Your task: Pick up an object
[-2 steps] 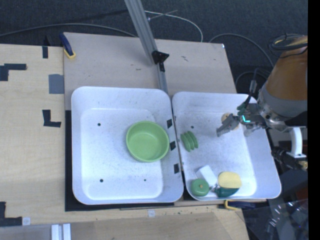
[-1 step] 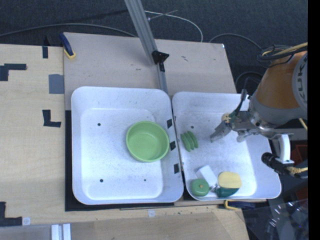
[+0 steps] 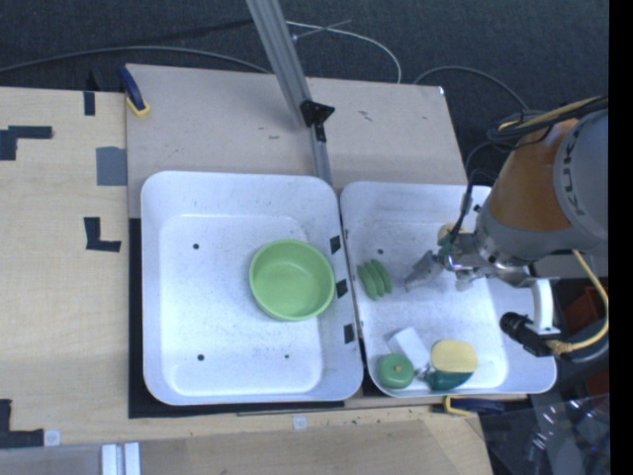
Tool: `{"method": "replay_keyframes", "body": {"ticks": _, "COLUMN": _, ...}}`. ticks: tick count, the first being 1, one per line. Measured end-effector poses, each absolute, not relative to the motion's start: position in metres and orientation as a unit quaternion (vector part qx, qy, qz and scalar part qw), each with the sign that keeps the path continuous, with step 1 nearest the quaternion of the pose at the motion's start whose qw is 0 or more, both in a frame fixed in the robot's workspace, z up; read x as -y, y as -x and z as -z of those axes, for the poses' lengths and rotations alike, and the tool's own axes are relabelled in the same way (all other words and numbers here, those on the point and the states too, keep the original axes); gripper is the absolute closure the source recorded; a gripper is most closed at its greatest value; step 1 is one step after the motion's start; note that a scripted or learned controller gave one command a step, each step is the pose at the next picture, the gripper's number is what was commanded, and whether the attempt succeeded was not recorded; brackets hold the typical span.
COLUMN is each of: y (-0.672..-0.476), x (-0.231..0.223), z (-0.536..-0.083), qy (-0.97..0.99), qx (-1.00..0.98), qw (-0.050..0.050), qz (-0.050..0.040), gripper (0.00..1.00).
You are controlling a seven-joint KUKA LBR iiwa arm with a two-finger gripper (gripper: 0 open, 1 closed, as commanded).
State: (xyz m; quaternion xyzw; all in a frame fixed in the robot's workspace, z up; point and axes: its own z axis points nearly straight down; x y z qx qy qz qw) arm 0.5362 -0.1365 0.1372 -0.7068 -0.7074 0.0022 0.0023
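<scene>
Nearest me, along the right white plastic bin's [image 3: 420, 201] near edge, a round green knob-like piece [image 3: 396, 370], a small white block [image 3: 407, 343] and a yellow-and-teal sponge-like block [image 3: 454, 357] are sitting bunched together. Farther in, a ribbed green plastic piece [image 3: 375, 278] is lying near the divider, its long axis running near-to-far. The gripper [image 3: 423, 270] is hovering just right of it, fingers narrowly parted, holding nothing. I reckon they may be closing beside the ribs and nudging it. A shallow green plastic bowl [image 3: 291, 279] is sitting in the left bin.

Light green bowl [image 3: 291, 279] in speckled white left bin [image 3: 168, 265].
</scene>
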Motion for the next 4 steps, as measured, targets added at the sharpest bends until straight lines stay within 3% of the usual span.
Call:
{"method": "replay_keyframes", "body": {"ticks": 1, "y": -0.536, "x": 0.136, "z": -0.087, "qy": 0.707, "qx": 0.708, "qw": 0.000, "qz": -0.0011, "gripper": 0.00}}
{"method": "replay_keyframes", "body": {"ticks": 2, "y": -0.536, "x": 0.135, "z": -0.099, "qy": 0.706, "qx": 0.708, "qw": 0.001, "qz": -0.0006, "gripper": 1.00}}
{"method": "replay_keyframes", "body": {"ticks": 4, "y": -0.532, "x": 0.127, "z": -0.210, "qy": 0.706, "qx": 0.708, "qw": -0.001, "qz": 0.0010, "gripper": 1.00}}
